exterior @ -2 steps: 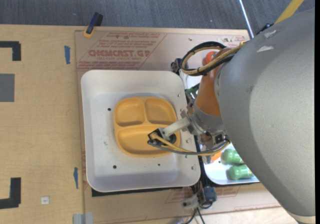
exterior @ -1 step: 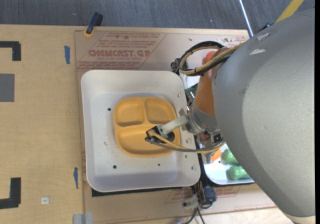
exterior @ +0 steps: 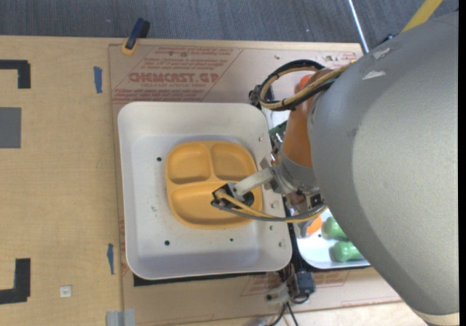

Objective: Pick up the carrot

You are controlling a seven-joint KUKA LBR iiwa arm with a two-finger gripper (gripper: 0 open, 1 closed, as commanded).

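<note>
The grey arm [exterior: 393, 157] covered most of the right bin [exterior: 314, 253], leaving a narrow white strip of it in sight at the lower right. In that strip lay a small orange sliver, probably the carrot [exterior: 313, 227], with nearly all of its length hidden under the arm. It sat close to the bin's left wall and just below the gripper [exterior: 297, 204]. Beside the carrot, to its right, were two green pieces [exterior: 342, 241], rounded and glossy like plastic, both cut off by the arm so their kind could not be made out.

The gripper hung at the seam between the two bins, under the orange band of the wrist. It was crowded by cables and shadow, and whether it was spread or closed could not be told.

The left bin [exterior: 145, 172] was in full view: one shallow white tray with rounded corners and a smooth, matte floor. It held one yellow plate [exterior: 196, 164], a rounded, smooth plastic dish divided into three compartments, two small ones above and one wide one below.

Both bins rested on a brown cardboard sheet [exterior: 182, 73] with faded red print. One blue and yellow clamp [exterior: 136, 32] gripped its top edge, and two short strips of blue tape [exterior: 98, 78] were stuck along its left side.
</note>
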